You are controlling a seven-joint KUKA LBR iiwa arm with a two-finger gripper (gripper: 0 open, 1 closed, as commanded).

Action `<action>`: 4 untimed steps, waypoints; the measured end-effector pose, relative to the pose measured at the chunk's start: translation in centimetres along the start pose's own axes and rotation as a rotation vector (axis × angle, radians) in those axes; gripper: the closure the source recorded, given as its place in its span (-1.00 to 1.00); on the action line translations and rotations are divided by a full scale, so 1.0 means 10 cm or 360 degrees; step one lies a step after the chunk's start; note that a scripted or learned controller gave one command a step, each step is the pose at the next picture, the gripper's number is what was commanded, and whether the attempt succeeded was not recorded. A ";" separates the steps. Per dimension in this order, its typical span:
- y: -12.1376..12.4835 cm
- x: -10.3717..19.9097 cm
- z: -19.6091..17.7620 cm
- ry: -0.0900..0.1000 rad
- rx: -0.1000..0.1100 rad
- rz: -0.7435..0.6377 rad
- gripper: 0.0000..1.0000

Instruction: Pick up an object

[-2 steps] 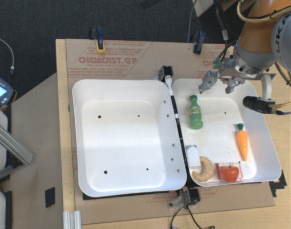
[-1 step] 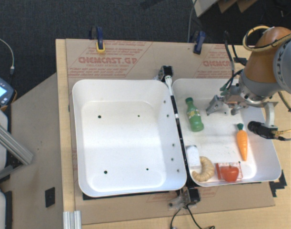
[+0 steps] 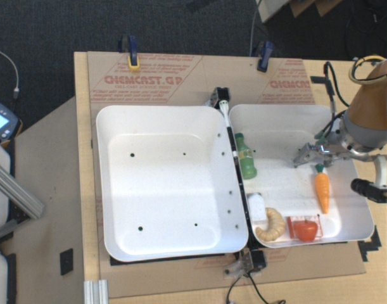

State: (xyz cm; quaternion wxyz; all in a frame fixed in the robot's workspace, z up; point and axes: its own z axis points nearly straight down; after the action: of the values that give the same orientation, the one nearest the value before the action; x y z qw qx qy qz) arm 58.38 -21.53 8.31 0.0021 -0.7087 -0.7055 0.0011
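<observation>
- Reaching in from the right of the camera view, the arm (image 3: 369, 109) sets its gripper (image 3: 312, 152) low over the right bin (image 3: 279, 122); how far the claw is spread cannot be told, and nothing shows between its tips.
- One carrot (image 3: 322, 192) lies just below the gripper, green top pointing towards it.
- Right bin, counted: one green bottle (image 3: 246, 158) against the left wall, one white piece (image 3: 255, 204), one croissant (image 3: 273, 225), one red object (image 3: 305, 228), one carrot.
- The left bin (image 3: 164, 181) sits beside it, walls touching.
</observation>
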 end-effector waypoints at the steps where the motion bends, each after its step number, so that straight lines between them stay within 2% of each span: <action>1: -0.41 0.04 -0.01 0.0001 0.0001 -0.0003 -1.00; 2: -0.38 0.03 -0.12 -0.0004 -0.0010 -0.0004 1.00; 3: -0.34 0.73 -0.71 -0.0003 -0.0017 -0.0017 1.00; 4: -0.43 1.26 -0.01 0.0005 0.0007 -0.0015 1.00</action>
State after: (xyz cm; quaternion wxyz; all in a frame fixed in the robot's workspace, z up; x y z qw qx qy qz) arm 54.10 -8.87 8.47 0.0048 -0.7055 -0.7087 0.0013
